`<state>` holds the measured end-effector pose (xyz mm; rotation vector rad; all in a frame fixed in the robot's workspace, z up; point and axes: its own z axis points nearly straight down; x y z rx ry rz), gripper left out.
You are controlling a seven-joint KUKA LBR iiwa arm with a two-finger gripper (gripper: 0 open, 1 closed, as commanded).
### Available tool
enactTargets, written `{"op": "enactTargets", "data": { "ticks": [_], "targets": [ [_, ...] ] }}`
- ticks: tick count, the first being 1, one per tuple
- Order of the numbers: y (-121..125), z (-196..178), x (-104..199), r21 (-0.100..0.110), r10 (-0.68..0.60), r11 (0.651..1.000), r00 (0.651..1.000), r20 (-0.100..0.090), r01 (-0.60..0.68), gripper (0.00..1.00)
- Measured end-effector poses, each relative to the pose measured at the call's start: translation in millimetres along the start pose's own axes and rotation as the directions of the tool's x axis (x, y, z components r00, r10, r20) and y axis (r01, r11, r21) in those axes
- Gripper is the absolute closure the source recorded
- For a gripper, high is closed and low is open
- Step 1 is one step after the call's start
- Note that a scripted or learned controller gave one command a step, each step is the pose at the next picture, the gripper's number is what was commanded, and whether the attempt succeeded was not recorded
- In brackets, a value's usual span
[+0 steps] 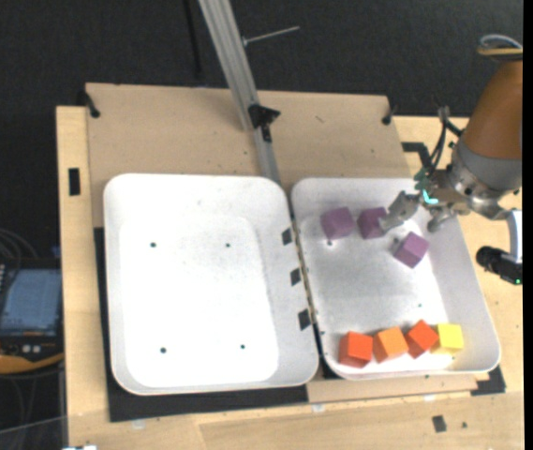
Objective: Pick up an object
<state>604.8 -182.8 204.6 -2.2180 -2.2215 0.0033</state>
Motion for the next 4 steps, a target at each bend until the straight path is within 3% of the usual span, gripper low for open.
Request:
{"op": "enactTargets", "data": {
  "ticks": [1,2,3,4],
  "targets": [
    [1,-3,0,-0.004,-0.002,1.0,1.0,0.002,0.002,0.0],
    [-2,60,-1,0.001,0.002,1.0,1.0,0.001,-0.002,0.0],
    [6,83,-7,-0.033,0.007,0.999,1.0,0.015,-0.006,0.0],
    [9,70,-8,-0.042,0.01,0.999,1.0,0.018,-0.009,1.0]
  ]
}}
